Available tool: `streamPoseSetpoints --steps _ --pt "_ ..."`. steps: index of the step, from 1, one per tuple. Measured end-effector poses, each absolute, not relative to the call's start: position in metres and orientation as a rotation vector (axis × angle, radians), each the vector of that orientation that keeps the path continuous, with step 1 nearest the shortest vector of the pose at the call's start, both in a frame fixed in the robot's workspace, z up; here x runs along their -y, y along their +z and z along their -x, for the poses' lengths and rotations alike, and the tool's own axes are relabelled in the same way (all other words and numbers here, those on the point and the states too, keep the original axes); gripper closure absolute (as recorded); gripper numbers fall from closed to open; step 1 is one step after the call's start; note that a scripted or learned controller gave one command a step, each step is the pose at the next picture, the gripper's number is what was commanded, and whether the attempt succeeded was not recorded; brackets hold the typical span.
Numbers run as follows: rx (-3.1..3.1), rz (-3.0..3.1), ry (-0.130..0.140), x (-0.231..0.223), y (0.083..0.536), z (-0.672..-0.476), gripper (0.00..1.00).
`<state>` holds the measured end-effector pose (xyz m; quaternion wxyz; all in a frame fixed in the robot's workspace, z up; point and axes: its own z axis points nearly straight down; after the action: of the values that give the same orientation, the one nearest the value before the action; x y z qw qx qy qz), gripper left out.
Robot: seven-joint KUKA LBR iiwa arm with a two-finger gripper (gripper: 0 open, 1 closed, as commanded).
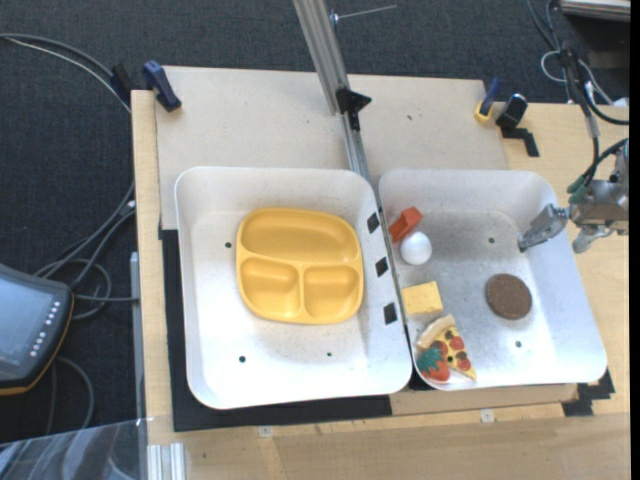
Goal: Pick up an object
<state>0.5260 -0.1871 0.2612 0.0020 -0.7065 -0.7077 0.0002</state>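
In the right bin point(460, 182) lie a brown round disc point(508, 296), a white ball point(415, 249), a red piece point(404, 224), a yellow block point(421, 297) and a toy pizza slice point(445, 350). A yellow divided plate point(300, 265) rests in the left bin point(195, 268). My gripper point(558, 234) hangs over the right bin's right edge, up and to the right of the brown disc. Its fingers are spread and it is open, with nothing between them.
A slanted metal pole point(322, 43) comes down to the seam between the bins. Clamps sit at the board's back corners point(160, 84) point(505, 111). A pendant point(25, 320) and cables lie on the floor at left.
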Motion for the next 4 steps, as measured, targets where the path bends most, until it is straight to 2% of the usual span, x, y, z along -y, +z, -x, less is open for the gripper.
streamPoseSetpoints --steps 1,2,3,4 --pt "2.22 2.217 0.0 0.187 0.261 -0.526 0.0" --pt "2.217 2.216 0.004 0.185 0.217 -0.531 0.0" --pt "2.215 2.216 0.005 0.185 0.153 -0.531 0.0" --pt "2.225 2.225 -0.003 0.183 0.095 -0.533 0.0"
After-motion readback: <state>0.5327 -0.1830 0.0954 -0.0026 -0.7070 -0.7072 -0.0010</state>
